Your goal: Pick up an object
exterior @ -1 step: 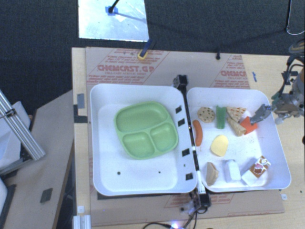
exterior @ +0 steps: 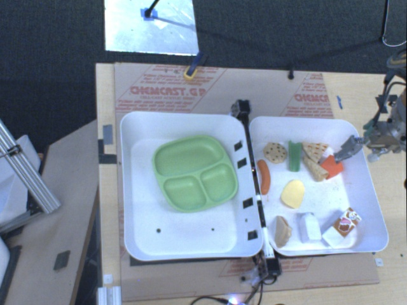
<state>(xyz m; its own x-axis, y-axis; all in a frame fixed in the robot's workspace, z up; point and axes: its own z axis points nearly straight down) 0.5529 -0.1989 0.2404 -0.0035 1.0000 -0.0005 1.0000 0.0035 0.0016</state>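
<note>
Closest to the front, a small picture box (exterior: 346, 222), a white block (exterior: 310, 226) and a tan bread bit (exterior: 282, 230) lie in the right bin (exterior: 376, 211). My tool (exterior: 350, 149) hangs low over that bin's far right part. Its tip is right at the orange piece (exterior: 331, 166). I cannot tell if my tool is apart or together, or if it has the piece. A tan wedge (exterior: 315, 150) lies just beside the orange piece. Next come a green block (exterior: 294, 155) and a cookie (exterior: 275, 152). A yellow lump (exterior: 293, 194) and a red sausage (exterior: 263, 176) lie nearer the middle. A green plate (exterior: 194, 173) lies in the left bin (exterior: 127, 170). Both bins sit on the counter (exterior: 356, 88).
</note>
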